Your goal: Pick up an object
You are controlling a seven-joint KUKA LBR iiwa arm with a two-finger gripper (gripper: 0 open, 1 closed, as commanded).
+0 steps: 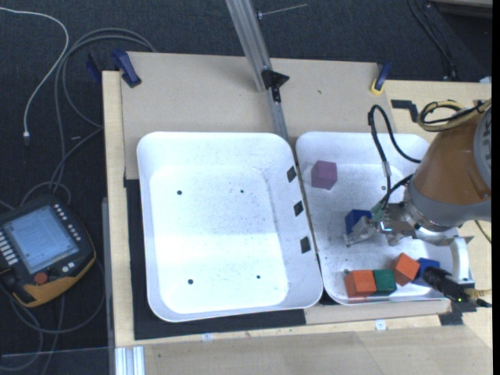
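Nearest me in the right bin (337, 286), I see an orange block (360, 282), a green block (383, 280) and another orange block (406, 268) clustered together. Farther back, the gripper (361, 231) has its jaws around a small blue block (358, 219). Beyond sits a purple cube (324, 174).

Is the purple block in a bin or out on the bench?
In. The purple block sits on the floor of the right bin, near its back-left corner.
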